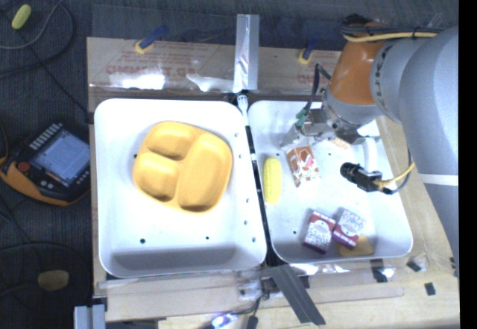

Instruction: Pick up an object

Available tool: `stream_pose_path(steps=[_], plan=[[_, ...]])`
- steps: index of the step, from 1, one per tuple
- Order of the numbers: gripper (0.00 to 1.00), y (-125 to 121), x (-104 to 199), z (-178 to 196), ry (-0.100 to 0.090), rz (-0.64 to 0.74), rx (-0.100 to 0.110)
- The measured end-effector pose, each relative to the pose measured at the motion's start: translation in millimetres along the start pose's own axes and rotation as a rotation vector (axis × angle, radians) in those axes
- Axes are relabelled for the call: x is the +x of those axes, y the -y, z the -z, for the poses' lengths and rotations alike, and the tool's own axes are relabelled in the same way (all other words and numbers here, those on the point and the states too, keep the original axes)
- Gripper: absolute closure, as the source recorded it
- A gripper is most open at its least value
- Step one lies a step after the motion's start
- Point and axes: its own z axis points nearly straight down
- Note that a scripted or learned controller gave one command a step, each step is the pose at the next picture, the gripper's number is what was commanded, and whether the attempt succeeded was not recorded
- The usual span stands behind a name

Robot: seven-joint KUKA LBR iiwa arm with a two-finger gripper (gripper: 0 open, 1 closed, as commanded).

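My gripper hangs over the back part of the right bin, below the orange band of the arm. Just beneath and in front of it lies a small orange-and-white packet. A yellow banana-shaped piece lies along the bin's left wall. Two dark red boxes sit near the front of that bin, with an orange-brown item tucked beside them. A big yellow lumpy object fills the middle of the left bin.
A black cable plug with a yellow lead hangs off the arm over the right bin. A metal divider post stands behind the bins. A handheld controller lies on the floor to the left.
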Motion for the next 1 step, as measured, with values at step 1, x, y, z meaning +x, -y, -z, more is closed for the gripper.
stream_pose_path(steps=[1], plan=[[1.00,-3.3,21.4,81.2,0.001,-0.022,0.019]])
